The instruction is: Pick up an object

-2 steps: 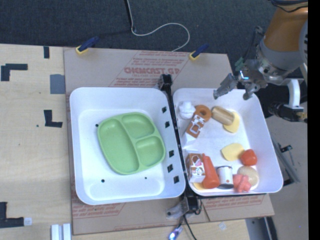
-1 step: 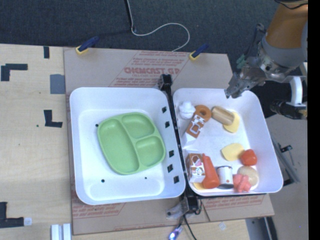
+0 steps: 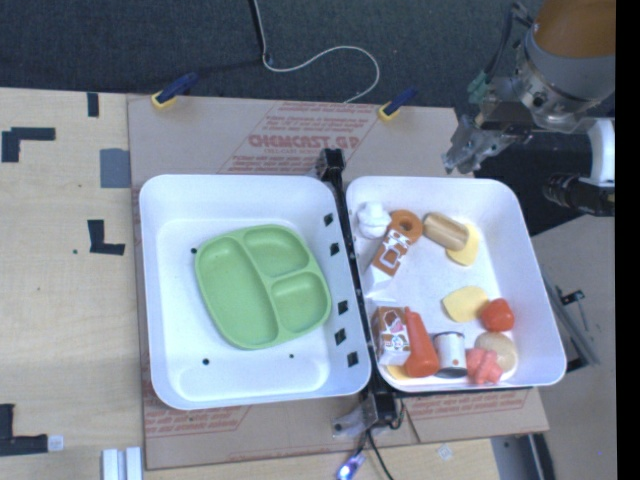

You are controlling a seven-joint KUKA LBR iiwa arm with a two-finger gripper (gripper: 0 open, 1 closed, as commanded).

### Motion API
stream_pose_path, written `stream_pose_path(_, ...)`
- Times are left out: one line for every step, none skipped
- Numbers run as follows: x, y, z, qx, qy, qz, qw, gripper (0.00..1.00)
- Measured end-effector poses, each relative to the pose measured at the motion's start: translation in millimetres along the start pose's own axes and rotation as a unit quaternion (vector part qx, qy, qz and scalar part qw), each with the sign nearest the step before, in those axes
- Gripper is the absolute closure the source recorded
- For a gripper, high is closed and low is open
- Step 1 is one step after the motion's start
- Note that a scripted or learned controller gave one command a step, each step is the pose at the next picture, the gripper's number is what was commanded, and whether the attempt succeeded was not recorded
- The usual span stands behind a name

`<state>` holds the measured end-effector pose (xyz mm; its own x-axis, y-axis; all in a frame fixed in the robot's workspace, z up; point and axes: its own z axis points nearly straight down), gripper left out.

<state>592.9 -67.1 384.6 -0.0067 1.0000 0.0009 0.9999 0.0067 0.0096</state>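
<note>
Two white bins sit side by side on a cardboard sheet (image 3: 300,133) over the bench. The left bin (image 3: 165,208) holds a green divided plate (image 3: 262,286), lying flat near its middle. The right bin (image 3: 520,228) holds a scatter of toy food. Near its upper left are a small white piece (image 3: 371,217), a doughnut (image 3: 405,222) and a brown-and-white carton (image 3: 390,256), all close together. Just right of them a bread roll (image 3: 446,231) rests on a yellow slice (image 3: 463,253). Lower down lie a yellow wedge (image 3: 464,303) and, touching its right side, a tomato (image 3: 497,315). Along the front wall are a second carton (image 3: 394,334), a red bottle (image 3: 420,352), a small can (image 3: 449,349), a pink piece (image 3: 484,367) and a pale round piece (image 3: 498,346), packed together.

The arm (image 3: 572,28) reaches in at the top right. Its gripper (image 3: 470,153) hangs above the bench just beyond the right bin's back rim, apart from every toy. Nothing shows between its fingers; how far they are spread I cannot tell.
</note>
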Motion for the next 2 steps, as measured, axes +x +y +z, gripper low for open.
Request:
stream_pose_path(29,-58,42,0.008,0.0,0.002,1.0,1.0)
stream_pose_path(94,-110,-28,0.005,0.0,0.0,1.0,1.0)
